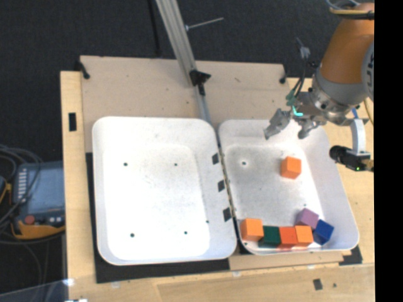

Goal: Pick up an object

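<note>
Small orange cube (pixel 290 167), matte, sits alone mid right bin (pixel 334 168), a smooth white plastic tray. End effector (pixel 291 128) w/ grey metal fingers spread apart, nothing gripped, above bin's far edge.

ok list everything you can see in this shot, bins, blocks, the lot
white bins: 2, side by side on the bench; left bin, right bin
orange block: 1, alone, mid right bin
block row along right bin's near edge: orange, green, orange, orange, blue, purple just behind
metal rail: 1, grey, slanting in from the top toward the gap between the bins
grey box with cables: 1, left of bench
arm: 1, grey and orange, from the right
pincer: 1, open, over right bin's far edge
</note>
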`<state>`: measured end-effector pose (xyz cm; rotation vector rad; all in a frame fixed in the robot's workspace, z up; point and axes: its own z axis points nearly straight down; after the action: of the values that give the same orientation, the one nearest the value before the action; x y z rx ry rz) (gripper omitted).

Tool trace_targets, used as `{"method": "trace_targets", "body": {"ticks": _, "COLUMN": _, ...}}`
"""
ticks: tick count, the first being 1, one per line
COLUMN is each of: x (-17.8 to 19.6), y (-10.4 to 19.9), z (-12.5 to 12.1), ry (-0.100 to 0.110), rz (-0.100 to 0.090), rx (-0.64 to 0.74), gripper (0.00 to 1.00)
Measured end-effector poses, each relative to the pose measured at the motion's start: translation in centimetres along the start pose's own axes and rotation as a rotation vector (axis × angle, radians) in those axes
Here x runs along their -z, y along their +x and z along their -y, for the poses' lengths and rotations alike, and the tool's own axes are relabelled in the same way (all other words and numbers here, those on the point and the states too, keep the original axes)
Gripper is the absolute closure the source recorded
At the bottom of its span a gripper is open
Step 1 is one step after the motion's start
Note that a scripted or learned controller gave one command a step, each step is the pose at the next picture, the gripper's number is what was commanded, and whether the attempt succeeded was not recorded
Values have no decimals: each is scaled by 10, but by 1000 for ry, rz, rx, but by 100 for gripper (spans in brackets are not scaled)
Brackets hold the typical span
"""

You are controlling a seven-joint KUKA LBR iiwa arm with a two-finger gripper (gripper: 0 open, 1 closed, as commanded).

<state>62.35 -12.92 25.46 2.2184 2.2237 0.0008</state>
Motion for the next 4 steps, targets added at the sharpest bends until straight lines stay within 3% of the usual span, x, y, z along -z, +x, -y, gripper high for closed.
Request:
{"method": "trace_targets", "body": {"ticks": 3, "x": -160, "y": 10, "z": -8, "ry": 1, "rz": 3, "rx": -2, "gripper": 0}}
{"method": "trace_targets", "body": {"ticks": 4, "x": -146, "y": 9, "z": -10, "ry": -5, "rz": 1, "rx": -6, "gripper": 100}}
